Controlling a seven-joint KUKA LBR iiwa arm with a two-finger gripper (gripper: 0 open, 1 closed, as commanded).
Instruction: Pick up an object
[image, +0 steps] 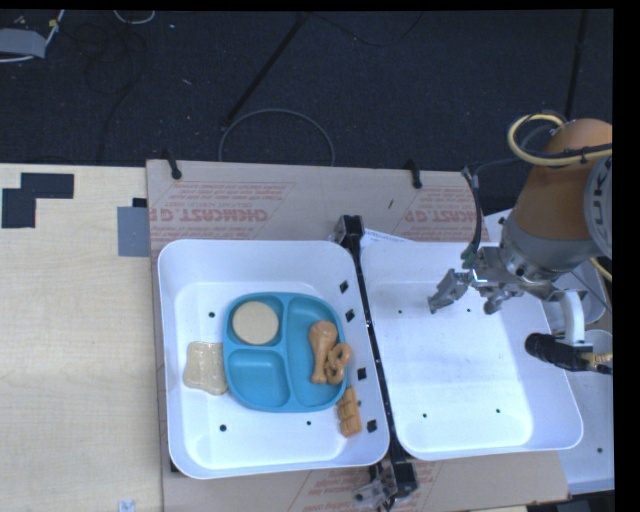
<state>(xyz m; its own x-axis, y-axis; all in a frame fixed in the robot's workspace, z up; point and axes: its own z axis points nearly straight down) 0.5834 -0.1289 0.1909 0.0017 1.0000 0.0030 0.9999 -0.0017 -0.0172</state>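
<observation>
Two shallow white plastic bins sit side by side on the table. The left bin (190, 420) holds a blue three-compartment plastic tray (262, 385). A round tan cracker-like disc (255, 322) lies in the tray's upper-left compartment; a light brown knobbly pretzel-shaped piece (327, 351) lies in its right compartment, long axis running near-to-far. A pale beige bread-slice-shaped block (205, 367) rests on the bin floor, touching the tray's left edge. A small orange-brown lumpy piece (349, 411) lies just off the tray's lower right corner, near the divider.

The grey arm with orange band (560, 190) reaches in over the right bin (470, 400). The jaws (470, 292) hang above that bin's far part, spread apart, nothing between them.

Judgement: every pickable item lies to the camera's left of the jaws, across the divider. The pretzel-shaped piece and the lumpy piece are nearest; a grasp across the pretzel's short width seems the likeliest fit.
</observation>
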